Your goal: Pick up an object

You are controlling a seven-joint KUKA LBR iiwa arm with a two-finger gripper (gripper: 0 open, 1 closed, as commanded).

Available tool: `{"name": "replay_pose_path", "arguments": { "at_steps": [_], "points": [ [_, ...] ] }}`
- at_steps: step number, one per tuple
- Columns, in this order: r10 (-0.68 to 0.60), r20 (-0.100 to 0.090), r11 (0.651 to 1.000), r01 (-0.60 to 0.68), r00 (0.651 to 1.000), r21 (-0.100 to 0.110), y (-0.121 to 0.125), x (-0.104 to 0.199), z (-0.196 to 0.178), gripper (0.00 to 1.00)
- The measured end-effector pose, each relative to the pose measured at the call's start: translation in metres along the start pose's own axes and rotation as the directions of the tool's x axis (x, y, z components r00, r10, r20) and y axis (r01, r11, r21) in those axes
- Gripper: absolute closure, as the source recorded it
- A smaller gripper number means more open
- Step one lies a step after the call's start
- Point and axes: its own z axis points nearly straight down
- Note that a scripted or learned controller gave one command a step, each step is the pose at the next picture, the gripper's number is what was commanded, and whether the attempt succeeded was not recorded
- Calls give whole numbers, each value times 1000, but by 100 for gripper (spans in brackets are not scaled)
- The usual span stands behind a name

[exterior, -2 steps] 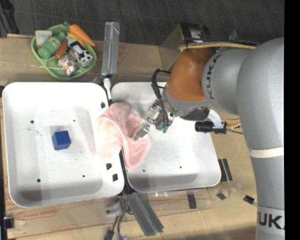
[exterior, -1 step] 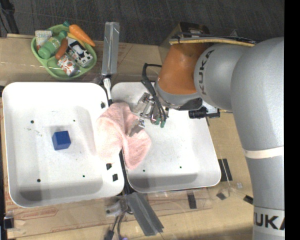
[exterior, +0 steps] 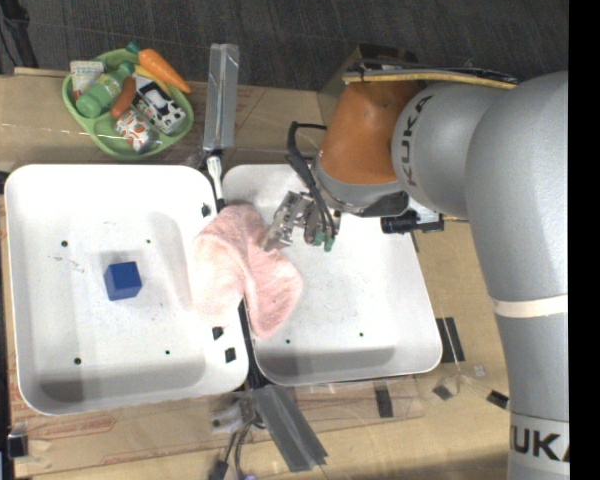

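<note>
Gripper [exterior: 298, 223] hangs at the right edge of the pink cloth [exterior: 248, 268], which lies draped over the wall between the two bins; it looks soft, light and limp, so a raised fold seems best.

You see a thick arm [exterior: 500, 198] with smooth, rounded grey casings and an orange band [exterior: 360, 138] above the wrist. "KUKA" stands in dark letters beside the band and again on the casing at the near right. A black cable loops by the wrist, above the metal gripper [exterior: 285, 226].
</note>
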Motion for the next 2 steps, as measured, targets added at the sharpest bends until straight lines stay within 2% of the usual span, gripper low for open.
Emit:
{"name": "replay_pose_path", "arguments": {
  "at_steps": [1, 2],
  "points": [
    [-295, 0, 956, 295, 956, -1, 6, 15, -90, 100],
    [-345, 0, 939, 345, 939, -1, 21, -20, -109, 100]
  ]
}}
